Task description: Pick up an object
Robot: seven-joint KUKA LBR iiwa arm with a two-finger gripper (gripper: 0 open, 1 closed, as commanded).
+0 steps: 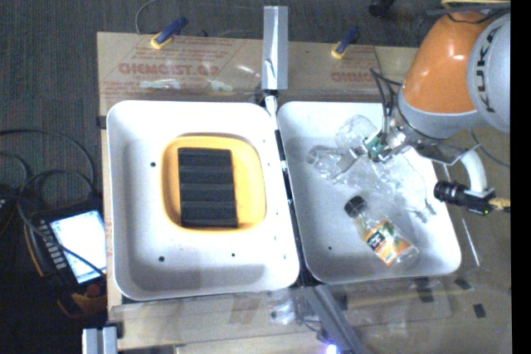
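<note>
Nothing lifted yet: small bottle (378, 233) lying at five o'clock in right bin (332, 257), arm hovering at two o'clock. Jaws' state impossible to tell.

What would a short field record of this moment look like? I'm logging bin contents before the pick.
left bin: yellow rectangular tray with black ribbed insert
right bin: small clear bottle with black cap and orange label; crumpled clear plastic items
arm: above right bin's far right part
gripper: low among clear plastic, grasp unclear
</note>
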